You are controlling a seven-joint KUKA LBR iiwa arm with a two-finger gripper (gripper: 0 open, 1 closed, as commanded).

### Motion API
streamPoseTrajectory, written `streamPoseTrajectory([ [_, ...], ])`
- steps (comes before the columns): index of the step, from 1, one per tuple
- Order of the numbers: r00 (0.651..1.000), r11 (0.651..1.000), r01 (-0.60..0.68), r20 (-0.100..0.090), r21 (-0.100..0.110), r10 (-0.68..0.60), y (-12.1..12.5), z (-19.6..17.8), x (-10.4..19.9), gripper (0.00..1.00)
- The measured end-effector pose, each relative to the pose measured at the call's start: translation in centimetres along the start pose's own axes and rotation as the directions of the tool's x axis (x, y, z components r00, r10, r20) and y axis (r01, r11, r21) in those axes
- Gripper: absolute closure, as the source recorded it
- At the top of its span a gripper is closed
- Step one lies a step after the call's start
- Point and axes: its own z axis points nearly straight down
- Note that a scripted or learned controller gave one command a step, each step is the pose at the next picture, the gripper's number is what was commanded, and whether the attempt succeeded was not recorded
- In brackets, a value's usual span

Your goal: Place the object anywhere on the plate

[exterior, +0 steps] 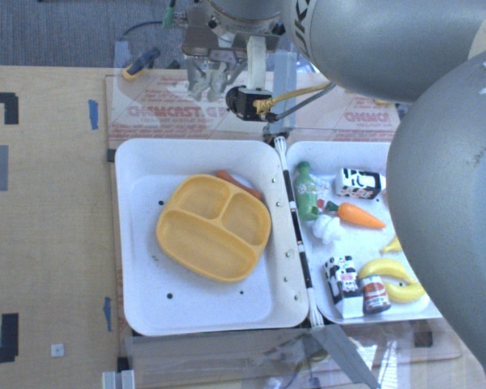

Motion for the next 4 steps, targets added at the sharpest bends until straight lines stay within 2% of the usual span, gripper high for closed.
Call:
streamPoseTrajectory([
  [1,0.933,0.933,0.359,-0.001,0.000,-0.359,-1.0,0.1,-0.1,1.00],
  [2,0.902,0.902,0.432,-0.001,-0.001,-0.432,0.0,0.9,-5.1,1.00],
  [3,0.859,0.859,0.512,0.001,-0.008,-0.512,0.2,-1.8,-1.9,1.00],
  [4,0.973,0.973,0.232,-0.001,0.001,-0.232,-2.1,2.0,-1.2,1.00],
])
